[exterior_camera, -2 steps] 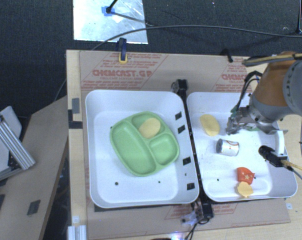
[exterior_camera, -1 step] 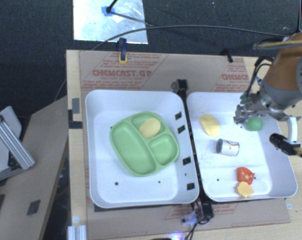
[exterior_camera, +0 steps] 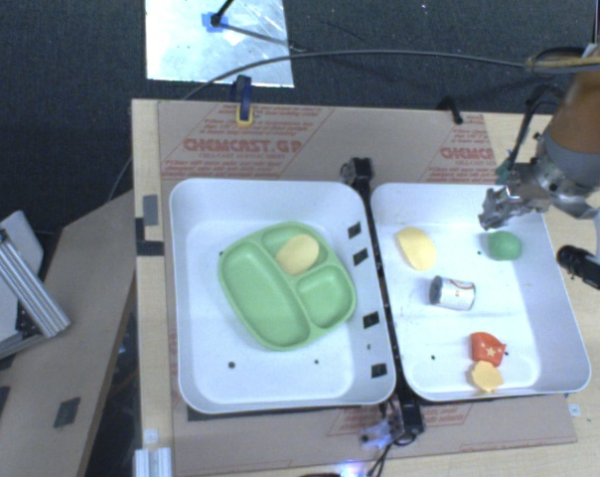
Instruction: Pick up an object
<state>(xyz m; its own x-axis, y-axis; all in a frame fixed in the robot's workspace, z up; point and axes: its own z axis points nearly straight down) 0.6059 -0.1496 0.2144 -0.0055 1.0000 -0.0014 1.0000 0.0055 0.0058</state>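
Camera view: arm reaches from right; gripper (exterior_camera: 501, 207) hovers beside green ball (exterior_camera: 503, 245); grip state unclear

1 fixed camera looks down at a slant from above on 2 white bins (exterior_camera: 280, 199) side by side.

Tray (exterior_camera: 270, 311) in left bin (exterior_camera: 196, 266); can (exterior_camera: 452, 292) in right bin (exterior_camera: 553, 351), between two fruits.

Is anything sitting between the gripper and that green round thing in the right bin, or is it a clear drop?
Nothing visible stands between them. The gripper hangs just up-left of the green ball near the right bin's far edge. The yellow piece and small can lie off to the left.
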